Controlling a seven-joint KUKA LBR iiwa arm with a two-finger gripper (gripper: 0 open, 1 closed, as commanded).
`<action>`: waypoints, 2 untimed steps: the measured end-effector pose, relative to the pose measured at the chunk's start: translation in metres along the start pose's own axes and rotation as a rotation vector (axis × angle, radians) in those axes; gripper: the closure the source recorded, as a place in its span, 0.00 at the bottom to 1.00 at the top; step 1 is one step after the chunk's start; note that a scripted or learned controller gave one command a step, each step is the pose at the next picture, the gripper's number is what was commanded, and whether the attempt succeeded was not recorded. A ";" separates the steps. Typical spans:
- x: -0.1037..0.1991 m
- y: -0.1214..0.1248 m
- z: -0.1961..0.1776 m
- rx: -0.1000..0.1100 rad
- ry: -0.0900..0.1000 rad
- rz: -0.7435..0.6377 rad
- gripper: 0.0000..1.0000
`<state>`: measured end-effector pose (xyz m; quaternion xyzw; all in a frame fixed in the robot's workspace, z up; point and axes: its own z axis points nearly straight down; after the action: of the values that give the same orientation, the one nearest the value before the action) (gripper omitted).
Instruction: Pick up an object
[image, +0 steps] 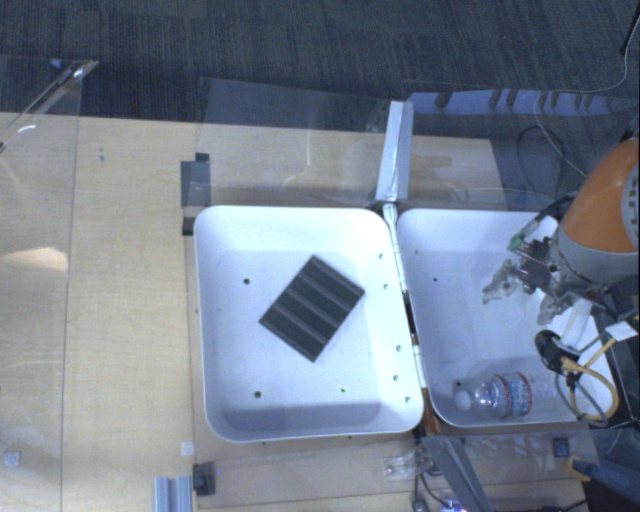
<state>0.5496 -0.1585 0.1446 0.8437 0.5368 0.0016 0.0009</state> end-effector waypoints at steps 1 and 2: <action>0.004 -0.036 0.055 -0.009 0.003 0.050 0.00; -0.008 0.005 -0.037 -0.001 0.000 0.156 0.00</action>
<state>0.5505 -0.1682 0.1816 0.8829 0.4696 0.0019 0.0015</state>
